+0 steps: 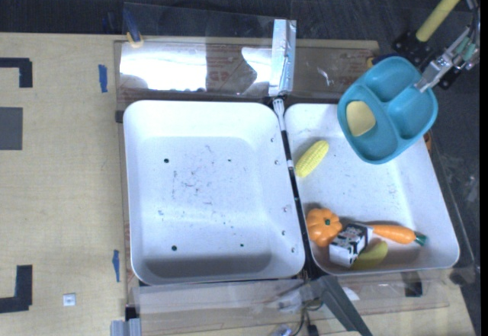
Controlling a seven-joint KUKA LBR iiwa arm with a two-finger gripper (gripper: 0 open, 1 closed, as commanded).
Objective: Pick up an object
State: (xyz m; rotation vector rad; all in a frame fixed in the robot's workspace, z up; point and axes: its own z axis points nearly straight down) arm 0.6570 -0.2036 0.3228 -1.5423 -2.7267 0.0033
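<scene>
Hanging over the right bin's (438,197) far corner, a blue divided dish (389,117) is pinched at its rim by the fingers of the gripper (433,75). From that rim the dish extends left, clear of the bin floor. Corn (311,157) lies just below it; a carrot (393,233) lies nearer the front.

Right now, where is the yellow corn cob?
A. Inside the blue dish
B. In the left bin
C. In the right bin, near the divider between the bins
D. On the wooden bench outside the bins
C. The corn cob lies on the floor of the right bin, close to its left wall beside the left bin, and apart from the blue dish.
</scene>
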